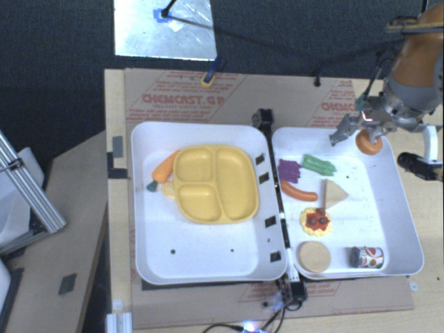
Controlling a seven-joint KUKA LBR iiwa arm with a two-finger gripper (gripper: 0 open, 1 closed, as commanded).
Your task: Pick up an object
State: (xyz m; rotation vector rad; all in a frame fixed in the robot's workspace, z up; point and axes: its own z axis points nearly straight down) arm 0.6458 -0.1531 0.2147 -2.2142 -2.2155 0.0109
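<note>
My gripper [355,134] hangs over the far right corner of the right bin [406,217]. A round orange object [369,144] shows directly beneath it, near the bin's back rim; whether it is gripped or just lying there I cannot tell. Further into the right bin lie a green piece [318,164], a purple grape bunch [289,169], an orange sausage [300,192], a tan wedge [334,193], a yellow piece with red spots [316,220], a round tan disc [314,257] and a small can [366,257] on its side.
The left bin [149,241] holds a yellow divided plate [211,184] with a toy carrot [164,166] against its left edge. A black clamp rail [274,186] runs between the bins. A shiny metal sheet [165,19] lies behind the bench.
</note>
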